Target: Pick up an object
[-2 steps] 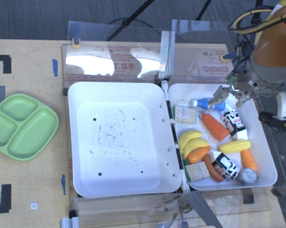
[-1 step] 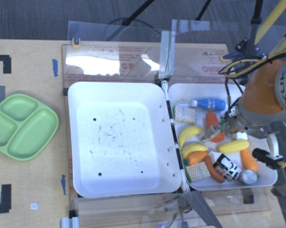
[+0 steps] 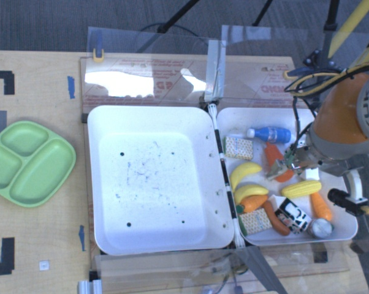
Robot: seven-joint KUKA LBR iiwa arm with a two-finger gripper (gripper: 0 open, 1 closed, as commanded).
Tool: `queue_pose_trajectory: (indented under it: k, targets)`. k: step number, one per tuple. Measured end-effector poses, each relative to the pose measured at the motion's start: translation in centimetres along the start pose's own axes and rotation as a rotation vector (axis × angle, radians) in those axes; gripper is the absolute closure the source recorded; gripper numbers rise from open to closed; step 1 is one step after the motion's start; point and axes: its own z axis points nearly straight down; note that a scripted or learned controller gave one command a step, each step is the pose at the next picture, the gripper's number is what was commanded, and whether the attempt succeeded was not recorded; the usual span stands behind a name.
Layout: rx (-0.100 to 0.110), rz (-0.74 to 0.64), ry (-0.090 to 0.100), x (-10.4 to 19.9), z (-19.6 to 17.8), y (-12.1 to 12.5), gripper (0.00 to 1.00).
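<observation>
Gripper (image 3: 287, 162) sits low in the right bin (image 3: 347, 233), over the orange carrot-like piece (image 3: 274, 157) just below the blue bottle (image 3: 269, 134). Whether it is open or shut cannot be told. Placement suggests a grasp attempt there; nothing visibly held.

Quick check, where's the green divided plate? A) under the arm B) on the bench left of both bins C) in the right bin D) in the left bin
B: the green plate lies on the wooden bench, left of the left bin, apart from it.
</observation>
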Motion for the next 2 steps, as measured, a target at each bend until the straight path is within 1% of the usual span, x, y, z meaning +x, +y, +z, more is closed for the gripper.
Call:
queue_pose_trajectory:
  k: [1, 2]
  targets:
    - [0.001, -0.002, 0.002, -1.6, 0.9, -0.6, 1.0]
    - [0.009, 0.062, 0.003, 9.2, -8.7, 1.4, 1.0]
